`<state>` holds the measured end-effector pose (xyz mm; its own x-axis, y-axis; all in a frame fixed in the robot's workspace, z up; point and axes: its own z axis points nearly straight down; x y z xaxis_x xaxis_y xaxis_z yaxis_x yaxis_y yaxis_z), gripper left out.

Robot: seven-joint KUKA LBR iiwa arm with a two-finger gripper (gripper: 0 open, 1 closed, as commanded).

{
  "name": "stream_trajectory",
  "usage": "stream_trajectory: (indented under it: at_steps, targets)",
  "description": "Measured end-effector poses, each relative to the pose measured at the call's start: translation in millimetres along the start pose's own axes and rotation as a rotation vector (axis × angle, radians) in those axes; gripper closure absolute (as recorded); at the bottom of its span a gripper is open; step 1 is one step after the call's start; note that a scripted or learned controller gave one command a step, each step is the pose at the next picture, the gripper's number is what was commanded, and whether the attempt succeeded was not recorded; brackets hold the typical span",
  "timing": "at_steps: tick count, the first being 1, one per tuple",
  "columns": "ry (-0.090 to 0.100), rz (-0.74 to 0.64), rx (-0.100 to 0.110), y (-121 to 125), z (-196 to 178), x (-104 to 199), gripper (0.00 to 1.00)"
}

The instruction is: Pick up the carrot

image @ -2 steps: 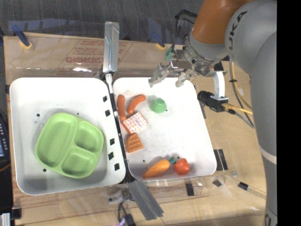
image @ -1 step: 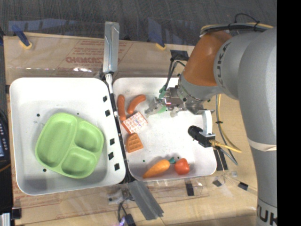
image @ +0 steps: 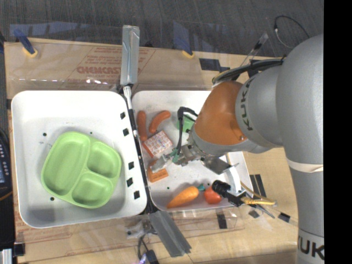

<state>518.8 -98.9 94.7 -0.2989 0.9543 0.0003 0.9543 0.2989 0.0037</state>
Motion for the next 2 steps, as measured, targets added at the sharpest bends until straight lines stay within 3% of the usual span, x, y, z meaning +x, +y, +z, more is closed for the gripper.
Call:
stream_trajectory:
  at_steps: [1,2]
  targets:
    - [-0.003,-0.084,0.004,-71,-12,-88,0.00]
    - [-0.003,-0.030,-0.004,-47,-1,-22,0.00]
